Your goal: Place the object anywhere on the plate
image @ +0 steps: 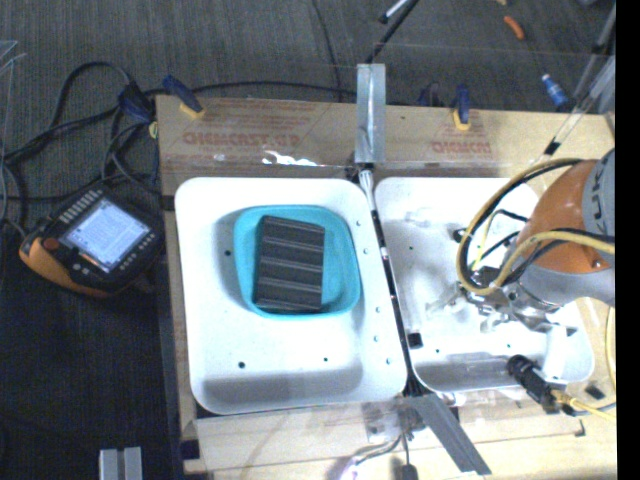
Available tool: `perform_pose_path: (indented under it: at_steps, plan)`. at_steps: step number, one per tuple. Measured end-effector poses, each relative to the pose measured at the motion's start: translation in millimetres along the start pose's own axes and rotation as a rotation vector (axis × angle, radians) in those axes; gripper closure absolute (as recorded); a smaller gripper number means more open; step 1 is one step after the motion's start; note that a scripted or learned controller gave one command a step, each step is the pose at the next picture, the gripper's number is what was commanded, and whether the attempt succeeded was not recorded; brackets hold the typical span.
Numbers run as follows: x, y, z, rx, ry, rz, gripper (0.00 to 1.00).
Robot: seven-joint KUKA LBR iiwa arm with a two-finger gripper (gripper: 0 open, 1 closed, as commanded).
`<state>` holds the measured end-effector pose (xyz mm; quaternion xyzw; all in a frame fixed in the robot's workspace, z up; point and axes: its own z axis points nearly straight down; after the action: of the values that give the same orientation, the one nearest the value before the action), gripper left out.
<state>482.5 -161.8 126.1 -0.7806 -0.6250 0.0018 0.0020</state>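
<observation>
You have the bench [300, 133] carrying two white bins, and the left bin [200, 298] holds a blue plate [345, 268] with the dark ribbed object [290, 263] lying flat across its middle, well inside the rim. By the look of it the object already sits where the task wants it. The arm [570, 228] hangs over the right bin [440, 213], its orange band and looped cables crowding that bin's far side, and the gripper [495, 308] is low near the bin floor, well apart from the plate. You cannot tell from this angle what state the pincer is in, because cables and the wrist cover it. Your main risk from here is needless disturbance: if the program sends the arm back across the divider for another grasp, it could nudge the object off the plate or tip the plate against the bin wall. A second worry is the cable loop, which rides close to the wrist and could snag on the bin edge during a sweep. The pendant [95, 238] rests on the floor to the left, clear of the work.
</observation>
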Motion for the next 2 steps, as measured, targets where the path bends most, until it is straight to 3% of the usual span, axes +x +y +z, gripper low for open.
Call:
perform_pose_path:
  at_steps: [1,2]
  plan:
    - [-37,9,-68,-0.002,-0.001,-0.212,0.00]
    - [-16,7,35,-0.014,0.000,0.314,0.00]
